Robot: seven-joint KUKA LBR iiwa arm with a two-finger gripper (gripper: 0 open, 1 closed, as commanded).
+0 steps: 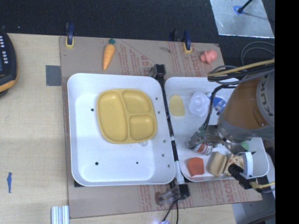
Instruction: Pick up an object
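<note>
- White plastic formed two shallow bins on the tabletop: the left bin carried a yellow divided plate, and the right bin held a clutter of small things.
- In the right bin lay a pale yellow piece, a clear crumpled cup, a red block and a tan cylinder.
- The grey arm with its orange band reached in from the right, and the gripper sat low over a small red-and-white object near the middle of the right bin.
- Whether the fingers were wide, narrow or closed on anything could not be told.
- On the brown board behind the bins rested an orange toy carrot and a pink toy.
</note>
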